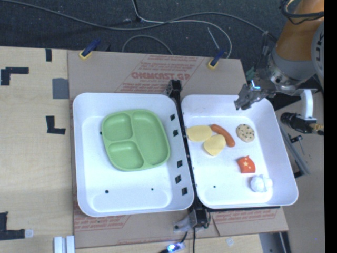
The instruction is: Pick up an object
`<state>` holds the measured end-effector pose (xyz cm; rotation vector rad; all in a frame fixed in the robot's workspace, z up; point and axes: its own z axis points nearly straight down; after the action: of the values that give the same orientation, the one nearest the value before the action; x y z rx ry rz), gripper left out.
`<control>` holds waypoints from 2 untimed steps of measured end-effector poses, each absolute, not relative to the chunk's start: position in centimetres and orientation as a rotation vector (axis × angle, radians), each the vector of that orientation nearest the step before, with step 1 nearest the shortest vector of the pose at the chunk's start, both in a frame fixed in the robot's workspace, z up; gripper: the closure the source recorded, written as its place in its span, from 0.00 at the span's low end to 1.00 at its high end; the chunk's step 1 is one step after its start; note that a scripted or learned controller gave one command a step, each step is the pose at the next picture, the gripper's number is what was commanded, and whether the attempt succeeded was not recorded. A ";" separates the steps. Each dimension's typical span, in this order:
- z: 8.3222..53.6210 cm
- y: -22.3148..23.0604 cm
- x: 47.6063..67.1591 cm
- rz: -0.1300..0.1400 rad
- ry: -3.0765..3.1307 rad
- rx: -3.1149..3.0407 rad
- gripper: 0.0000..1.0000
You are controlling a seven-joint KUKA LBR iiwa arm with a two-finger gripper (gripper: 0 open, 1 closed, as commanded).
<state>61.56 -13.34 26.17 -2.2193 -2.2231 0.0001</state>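
Camera view looks down at a slant on the bench (31, 141), where two white bins sit side by side on a cardboard sheet (158, 73). Left bin (84, 141) holds a green tray (135, 140) with three compartments, lying flat and tilted a little. Right bin (279, 157) holds the pickable things, all apart from the tray: a yellow oval piece (199, 133) and a paler yellow piece (214, 145) touching each other near the bin's left half, an orange sausage (223, 135) lying just beside them with its long axis running from upper left to lower right, a cookie (245, 133) to the right of that, a red piece (246, 164) below the cookie, and a small white piece (259, 183) near the lower right corner. The arm (297, 41) reaches in from the right, and its gripper (246, 100) hangs over the far edge of the right bin, near that bin's upper right part, with nothing seen between its tips; whether those tips are spread or pressed together cannot be told at this size. Nothing has been picked yet, I judge. From the gripper the cookie lies nearest, almost straight toward the camera's near side and a little lower in the picture, while the sausage lies down and to the left. A short move toward the near side and a descent would likely reach the cookie; taking the sausage would call for closing across its slanted long axis.
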 end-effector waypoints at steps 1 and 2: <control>25.2 -8.4 63.2 0.002 -2.226 -2.215 1.00; 24.0 -3.1 62.9 0.002 -2.226 -2.213 1.00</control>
<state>62.89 -3.13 24.00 -2.2130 -2.2258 0.0022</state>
